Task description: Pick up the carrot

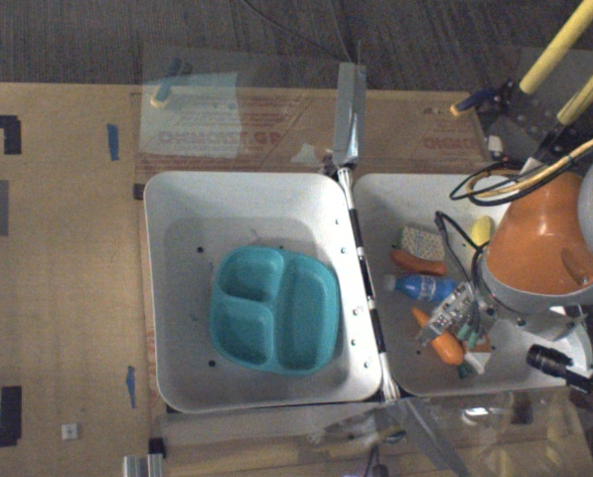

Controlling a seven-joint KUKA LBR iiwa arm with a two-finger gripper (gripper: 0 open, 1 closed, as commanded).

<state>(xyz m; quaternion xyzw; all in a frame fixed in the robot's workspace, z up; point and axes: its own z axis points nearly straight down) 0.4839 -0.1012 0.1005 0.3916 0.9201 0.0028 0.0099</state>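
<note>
Dark carpet (127, 18) runs along the far edge of the scene, with a black cable looping across it, and a tan wooden bench (58, 296) fills the rest, marked with black corner shapes and bits of blue tape. Two shallow white bins sit side by side on it. At the left, the left bin (177, 217) holds a teal divided plate (274, 309) lying flat near its middle. At the right, the right bin (385, 217) is partly covered by the arm's orange band (539, 251), which hides much of its right half.

Below that band the gripper (457, 318) hangs low over a cluster of small things; its metal parts blur into the clutter, so whether it is clenched or released cannot be told. An orange carrot (442, 345) lies just beside it, partly overlapped by the tool, with contact unclear. Farther off lie a blue bottle (423, 287), a second orange piece (418, 261), and a speckled sponge-like block (421, 241).
</note>
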